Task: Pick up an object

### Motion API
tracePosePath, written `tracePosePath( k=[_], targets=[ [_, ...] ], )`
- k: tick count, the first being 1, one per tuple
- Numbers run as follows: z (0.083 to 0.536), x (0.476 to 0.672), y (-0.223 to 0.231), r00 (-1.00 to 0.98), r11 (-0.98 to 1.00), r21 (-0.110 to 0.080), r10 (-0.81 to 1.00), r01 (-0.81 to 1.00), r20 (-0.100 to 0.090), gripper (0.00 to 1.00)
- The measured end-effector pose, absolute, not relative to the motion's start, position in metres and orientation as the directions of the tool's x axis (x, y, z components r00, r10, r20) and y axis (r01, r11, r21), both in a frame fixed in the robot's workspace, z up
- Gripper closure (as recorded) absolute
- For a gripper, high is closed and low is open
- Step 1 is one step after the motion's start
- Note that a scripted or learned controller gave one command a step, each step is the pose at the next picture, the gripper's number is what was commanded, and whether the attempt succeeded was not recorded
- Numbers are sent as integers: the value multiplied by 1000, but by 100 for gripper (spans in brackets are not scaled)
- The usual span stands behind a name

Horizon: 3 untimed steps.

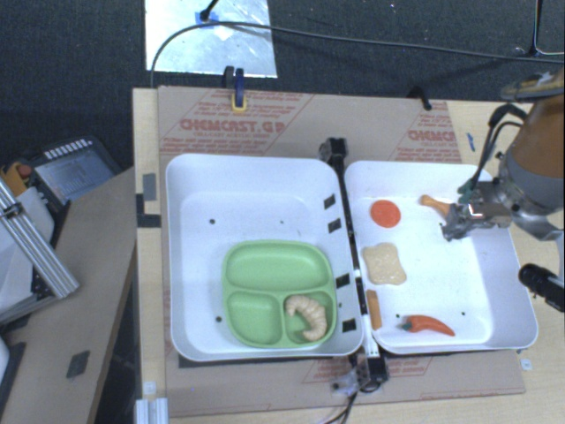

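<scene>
Looking down into the right bin [503, 263], you had the hand [455, 223] low at its far right side, just beside a small tan piece [433, 203]; whether it was released or clenched could not be told. A red disc [385, 213], a beige slab [385, 264] and a red pepper [429, 325] lay apart nearby. Your likely miss: the small tan piece sat so near the bin wall that it could skid away.
</scene>
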State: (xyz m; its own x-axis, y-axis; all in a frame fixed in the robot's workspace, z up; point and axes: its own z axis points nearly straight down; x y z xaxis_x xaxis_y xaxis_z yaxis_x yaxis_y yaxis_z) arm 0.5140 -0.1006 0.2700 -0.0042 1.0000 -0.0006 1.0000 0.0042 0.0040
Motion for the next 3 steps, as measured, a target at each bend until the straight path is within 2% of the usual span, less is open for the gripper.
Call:
tracePosePath(
  k=[1, 2, 3],
  targets=[
    [260, 541, -53, -7, 7, 3, 1000, 1000, 0, 100],
    [248, 550, 2, -10, 10, 1, 1000, 1000, 1, 100],
    [234, 567, 59, -10, 10, 2, 1000, 1000, 2, 100]
  ],
)
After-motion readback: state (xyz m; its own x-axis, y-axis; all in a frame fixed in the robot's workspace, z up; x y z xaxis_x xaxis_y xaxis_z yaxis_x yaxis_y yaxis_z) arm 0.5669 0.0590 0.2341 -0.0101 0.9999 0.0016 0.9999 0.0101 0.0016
